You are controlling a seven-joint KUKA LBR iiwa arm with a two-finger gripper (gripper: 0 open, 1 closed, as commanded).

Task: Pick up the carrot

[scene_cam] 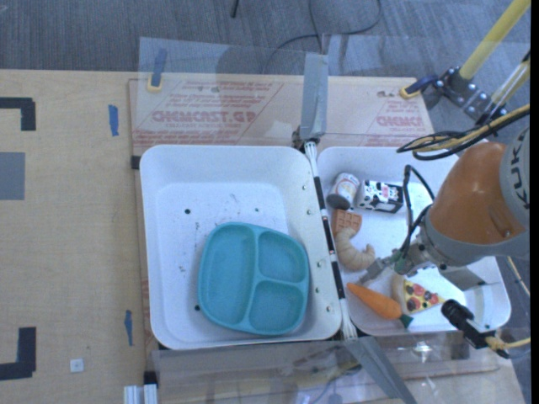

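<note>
One small orange toy carrot [375,300] lies at front-left of right white bin [497,310], slanted, beside pizza-slice toy [418,295]. Looks light, rigid plastic, smooth, likely slippery. Best pinch across thick middle. Gripper [402,262] hovers just above-right of it; open or closed: cannot tell.

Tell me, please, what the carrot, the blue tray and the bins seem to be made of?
Carrot: probably toy plastic, given its smooth, even orange skin and dark green tip. Blue tray: looks like matte moulded plastic, one flat turquoise tone with rounded compartments. Bins: seemingly thin white plastic, slightly scuffed and speckled, with rounded rims.
</note>
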